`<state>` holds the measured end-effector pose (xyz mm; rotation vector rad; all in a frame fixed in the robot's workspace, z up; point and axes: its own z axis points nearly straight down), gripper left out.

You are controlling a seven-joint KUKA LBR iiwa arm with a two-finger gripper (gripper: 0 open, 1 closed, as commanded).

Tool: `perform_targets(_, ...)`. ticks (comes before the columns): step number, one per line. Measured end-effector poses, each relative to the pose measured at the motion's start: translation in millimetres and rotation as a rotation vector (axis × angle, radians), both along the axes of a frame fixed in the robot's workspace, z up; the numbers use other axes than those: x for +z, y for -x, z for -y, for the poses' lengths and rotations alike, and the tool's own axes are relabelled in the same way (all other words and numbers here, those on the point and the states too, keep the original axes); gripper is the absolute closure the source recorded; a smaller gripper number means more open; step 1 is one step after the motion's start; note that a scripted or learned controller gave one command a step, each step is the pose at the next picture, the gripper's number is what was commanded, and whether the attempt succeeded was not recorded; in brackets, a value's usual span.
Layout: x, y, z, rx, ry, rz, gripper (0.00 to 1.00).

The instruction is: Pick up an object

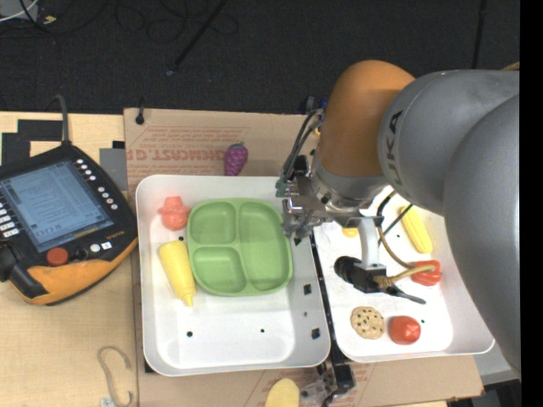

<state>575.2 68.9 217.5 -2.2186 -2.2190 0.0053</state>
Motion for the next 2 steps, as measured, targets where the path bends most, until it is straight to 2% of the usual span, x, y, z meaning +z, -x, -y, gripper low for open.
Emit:
perform_targets(1,6,5,2,-0.003,0.0,0.001,1.0)
perform_targets(2,1,-9,1,0.005,0.001,0.003,1.0)
